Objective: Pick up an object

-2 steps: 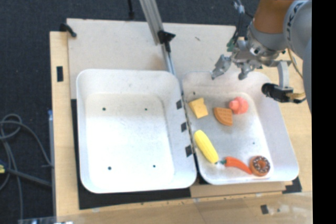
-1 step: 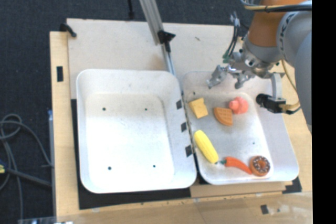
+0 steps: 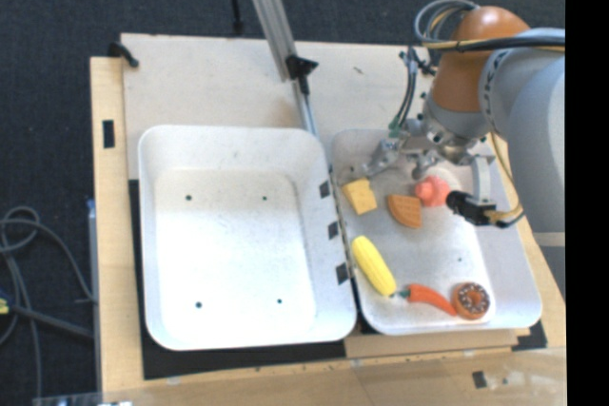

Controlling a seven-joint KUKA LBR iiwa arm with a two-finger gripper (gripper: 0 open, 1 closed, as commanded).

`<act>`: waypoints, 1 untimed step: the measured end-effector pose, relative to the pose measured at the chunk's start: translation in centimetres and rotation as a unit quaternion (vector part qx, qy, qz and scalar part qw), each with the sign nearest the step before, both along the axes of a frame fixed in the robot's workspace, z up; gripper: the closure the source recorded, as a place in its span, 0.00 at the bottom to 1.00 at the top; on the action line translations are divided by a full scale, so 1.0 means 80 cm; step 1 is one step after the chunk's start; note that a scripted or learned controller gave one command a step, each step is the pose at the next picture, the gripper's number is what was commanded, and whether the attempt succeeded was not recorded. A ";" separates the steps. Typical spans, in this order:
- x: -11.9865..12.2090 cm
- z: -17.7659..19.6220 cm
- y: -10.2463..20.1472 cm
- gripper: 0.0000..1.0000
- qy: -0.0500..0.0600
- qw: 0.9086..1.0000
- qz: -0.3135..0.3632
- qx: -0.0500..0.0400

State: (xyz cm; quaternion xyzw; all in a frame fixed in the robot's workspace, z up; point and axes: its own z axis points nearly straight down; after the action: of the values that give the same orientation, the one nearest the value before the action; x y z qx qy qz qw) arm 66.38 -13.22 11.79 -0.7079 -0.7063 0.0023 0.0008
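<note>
Reaching in over the right bin (image 3: 504, 285), I hang with my gripper (image 3: 428, 168) low above its far end, right beside a small pink object (image 3: 433, 191). Whether I am open or closed cannot be told from this angle, and nothing can be confirmed in my grasp. Taking the pink object as landmark: an orange-brown wedge (image 3: 406, 210) lies just beside it on the side toward the left bin (image 3: 228, 152), a yellow block (image 3: 360, 197) sits farther that way, a corn cob (image 3: 374, 265) lies nearer the front edge, and a carrot (image 3: 430, 298) and a round sliced piece (image 3: 471, 299) rest at the front rim. The pink object appears to be light, stiff plastic, likely smooth and apt to slip; I judge a grip across its middle to be safest. The bin floor is smooth, white and shallow, offering little friction. Room around the pink object is tight on the wedge side, freer elsewhere.
</note>
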 end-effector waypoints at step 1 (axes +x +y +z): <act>0.003 0.020 -0.001 1.00 -0.005 1.000 -0.001 0.000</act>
State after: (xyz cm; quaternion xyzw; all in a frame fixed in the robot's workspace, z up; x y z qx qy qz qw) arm 66.63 -13.34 13.42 -0.7087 -0.7055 -0.0009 -0.0026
